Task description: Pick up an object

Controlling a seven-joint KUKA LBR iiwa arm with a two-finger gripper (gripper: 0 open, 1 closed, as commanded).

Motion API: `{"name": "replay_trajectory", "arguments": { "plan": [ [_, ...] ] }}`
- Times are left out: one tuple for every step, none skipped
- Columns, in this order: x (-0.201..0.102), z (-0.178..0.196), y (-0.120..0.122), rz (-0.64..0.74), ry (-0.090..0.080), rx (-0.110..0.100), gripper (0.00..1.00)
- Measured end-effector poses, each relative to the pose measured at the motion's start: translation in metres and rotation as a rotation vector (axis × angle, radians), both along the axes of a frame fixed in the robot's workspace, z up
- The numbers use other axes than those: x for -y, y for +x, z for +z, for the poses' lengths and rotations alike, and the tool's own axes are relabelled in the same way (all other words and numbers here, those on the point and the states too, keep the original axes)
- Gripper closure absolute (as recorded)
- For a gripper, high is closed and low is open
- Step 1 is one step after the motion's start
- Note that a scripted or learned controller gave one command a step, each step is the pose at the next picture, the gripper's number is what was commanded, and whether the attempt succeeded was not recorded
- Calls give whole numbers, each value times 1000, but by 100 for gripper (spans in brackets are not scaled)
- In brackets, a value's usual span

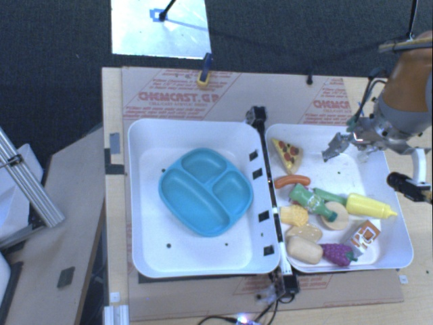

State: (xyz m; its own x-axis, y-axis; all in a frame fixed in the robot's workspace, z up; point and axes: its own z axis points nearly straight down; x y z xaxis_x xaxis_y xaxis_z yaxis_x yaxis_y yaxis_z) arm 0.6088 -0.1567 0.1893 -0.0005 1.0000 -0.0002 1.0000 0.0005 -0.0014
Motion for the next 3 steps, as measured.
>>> {"name": "replay_trajectory", "arguments": {
  "plan": [
    [3,-60,6,0,0,-1,0],
    [2,-107,6,1,1,0,0],
    [2,-93,7,0,-1,6,100]
  ]
}}
